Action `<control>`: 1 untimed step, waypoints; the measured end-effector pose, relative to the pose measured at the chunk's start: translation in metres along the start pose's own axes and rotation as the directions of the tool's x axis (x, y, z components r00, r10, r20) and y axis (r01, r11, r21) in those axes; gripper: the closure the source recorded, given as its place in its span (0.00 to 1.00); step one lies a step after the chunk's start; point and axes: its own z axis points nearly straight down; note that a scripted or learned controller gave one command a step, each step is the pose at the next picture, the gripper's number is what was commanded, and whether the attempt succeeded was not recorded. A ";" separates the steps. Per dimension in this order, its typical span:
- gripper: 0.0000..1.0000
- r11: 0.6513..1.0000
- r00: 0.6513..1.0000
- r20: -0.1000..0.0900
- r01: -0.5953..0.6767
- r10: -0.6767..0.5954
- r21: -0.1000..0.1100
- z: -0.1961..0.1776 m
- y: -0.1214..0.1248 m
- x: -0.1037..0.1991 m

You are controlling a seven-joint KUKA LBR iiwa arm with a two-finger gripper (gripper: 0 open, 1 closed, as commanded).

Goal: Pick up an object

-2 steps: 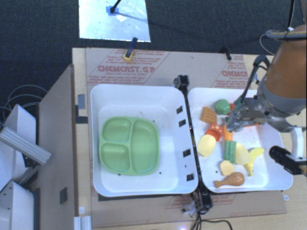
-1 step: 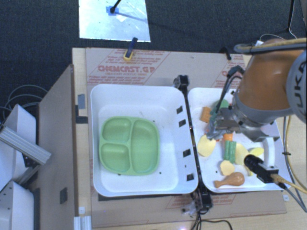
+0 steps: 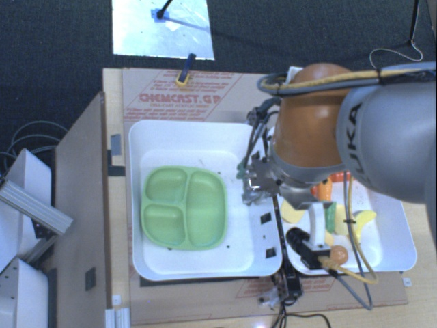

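The grey and orange arm reaches in from the right and covers much of the right bin [image 3: 403,251]. Its gripper [image 3: 251,183] hangs over the inner right side of the left bin [image 3: 147,142], close to the wall shared by the two bins. Under and beside the arm, the right bin holds several small things: a yellow piece [image 3: 293,214], a green piece [image 3: 332,217], a yellow curved piece [image 3: 363,219], an orange piece [image 3: 322,188] and a tan round thing [image 3: 336,255]. I see nothing between the gripper's fingers.
A light green divided plate [image 3: 184,207] lies in the middle of the left bin, left of the gripper. Both bins rest on a cardboard sheet [image 3: 184,94]. A shiny panel [image 3: 160,19] lies on the floor beyond the bench.
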 end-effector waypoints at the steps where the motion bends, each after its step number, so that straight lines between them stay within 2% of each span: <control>1: 0.00 1.000 1.000 0.003 -0.012 0.012 -0.003 -0.001 0.001 -0.007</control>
